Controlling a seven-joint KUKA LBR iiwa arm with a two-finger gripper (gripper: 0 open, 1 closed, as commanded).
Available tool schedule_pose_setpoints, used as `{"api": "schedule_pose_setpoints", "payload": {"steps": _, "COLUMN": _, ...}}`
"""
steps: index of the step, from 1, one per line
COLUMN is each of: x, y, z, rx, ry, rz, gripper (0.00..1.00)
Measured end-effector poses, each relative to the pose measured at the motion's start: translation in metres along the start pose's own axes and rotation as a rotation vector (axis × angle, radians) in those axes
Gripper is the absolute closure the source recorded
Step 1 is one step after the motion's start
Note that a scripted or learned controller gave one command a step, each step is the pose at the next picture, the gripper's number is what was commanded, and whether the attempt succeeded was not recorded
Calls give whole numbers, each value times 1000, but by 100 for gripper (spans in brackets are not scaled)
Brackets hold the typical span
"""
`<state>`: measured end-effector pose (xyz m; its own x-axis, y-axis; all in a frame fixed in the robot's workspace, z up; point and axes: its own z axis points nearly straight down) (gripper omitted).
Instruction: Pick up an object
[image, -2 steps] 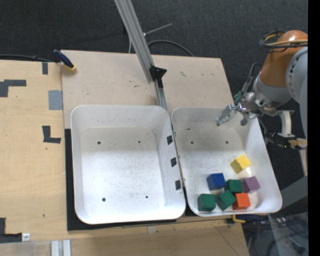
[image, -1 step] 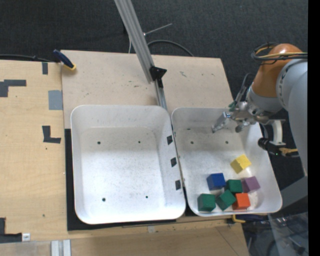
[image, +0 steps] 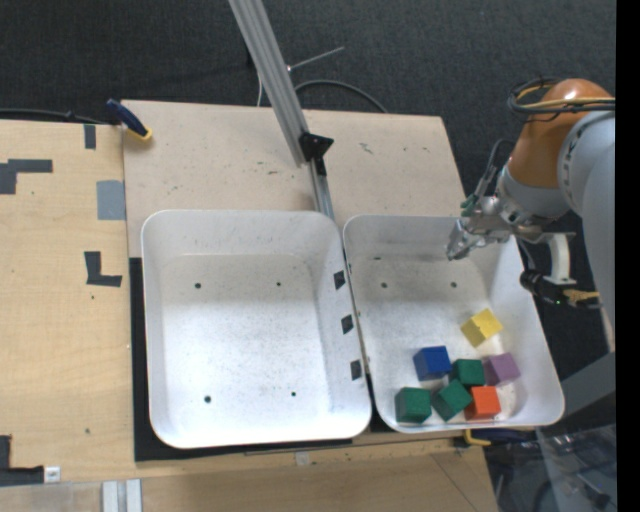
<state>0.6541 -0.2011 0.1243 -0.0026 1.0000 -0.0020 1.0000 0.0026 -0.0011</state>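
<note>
Nearest cluster: green blocks (image: 413, 404) and (image: 451, 399) sit at the front rim of the right bin (image: 400, 240), with an orange block (image: 484, 401) just beside them toward 3 o'clock.
Fingers: the gripper (image: 462, 244) hangs over the bin's far right part; whether the fingers are spread or closed I cannot tell, since they are too small and dark against the wall. Nothing is visible between them.
Arm: grey links with the orange band (image: 545, 140) rise toward 1 o'clock from the gripper, cables trailing alongside.
Task's things: all the blocks lie toward 6 o'clock from the gripper, well apart from it. The yellow block (image: 482, 326) is the closest and stands alone. A blue block (image: 432, 361), another green block (image: 469, 372) and a purple block (image: 501, 368) pack in with the front group, several touching.
Risk: judging from this layout, a descent where the gripper hangs now would meet bare bin floor. In the cluster, the fingers may land on two blocks at once or shove a neighbour aside. Blocks against the front wall leave little room for a finger on that side.
Left bin (image: 240, 225): white, speckled.
Worktop (image: 60, 290): pale wood with grey tape patches; a blue and yellow clamp (image: 129, 117) lies at 10 o'clock, and a metal rail (image: 275, 75) slants down between the bins.
Room: dark carpet lies beyond the far edge.
</note>
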Motion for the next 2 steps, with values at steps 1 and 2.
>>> {"api": "schedule_pose_setpoints", "payload": {"steps": 1, "x": -3, "y": 4, "z": -63, "rx": -6, "ry": 0, "rz": 1, "gripper": 100}}
{"api": "schedule_pose_setpoints", "payload": {"steps": 2, "x": -2, "y": 5, "z": -106, "rx": -6, "ry": 1, "rz": 1, "gripper": 100}}
